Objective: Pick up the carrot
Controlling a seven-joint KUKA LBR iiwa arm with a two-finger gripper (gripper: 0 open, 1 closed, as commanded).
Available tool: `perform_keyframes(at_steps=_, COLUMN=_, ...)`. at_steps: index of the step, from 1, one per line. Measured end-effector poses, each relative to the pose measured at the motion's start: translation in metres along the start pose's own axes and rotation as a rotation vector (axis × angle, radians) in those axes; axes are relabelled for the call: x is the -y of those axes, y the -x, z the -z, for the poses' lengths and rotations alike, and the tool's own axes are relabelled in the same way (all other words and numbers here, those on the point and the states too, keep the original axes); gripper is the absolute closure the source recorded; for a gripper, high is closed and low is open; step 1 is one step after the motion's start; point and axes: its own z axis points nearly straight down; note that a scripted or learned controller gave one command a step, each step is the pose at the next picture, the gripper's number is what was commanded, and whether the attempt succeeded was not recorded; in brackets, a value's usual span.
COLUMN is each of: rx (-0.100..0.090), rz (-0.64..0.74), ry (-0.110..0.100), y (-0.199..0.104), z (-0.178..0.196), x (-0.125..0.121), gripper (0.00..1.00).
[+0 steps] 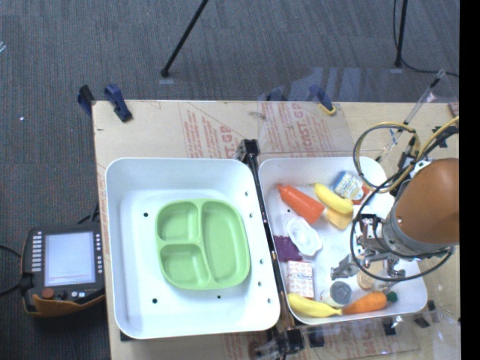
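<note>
The end effector (358,265) hangs low over the right bin (271,172), near its front right part, under the arm's orange band (433,201). Cables crowd around it, and from here I cannot tell how it is set or whether anything is in it.

Just in front of it, along the bin's near wall, lies the carrot (366,303), orange with a small green tip pointing right, lying free on the bin floor. Beside the carrot's left end sits a small grey round can (340,292), and left of that a banana (313,306) curves along the front edge. A little box with red print (299,278) lies near the bin's left side, with a white cup (305,238) and something purple (284,247) behind it. Farther back there is a second, larger orange carrot-like piece (300,202), a second yellow banana (334,199) next to it, and a blue and white packet (346,184) toward the far wall.

The left bin (120,201) holds a green divided plate (203,244) with three compartments. Both bins rest on the tabletop (195,126), which has blue clamps (118,101) at its far edge. A handheld control pendant (66,267) lies on the floor at the left.
</note>
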Motion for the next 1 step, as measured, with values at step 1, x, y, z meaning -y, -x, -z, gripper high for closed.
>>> perform_keyframes(at_steps=1, rx=-0.002, rz=0.583, ry=0.012, y=-0.0289, z=-0.0013, x=-0.0030, gripper=0.00)
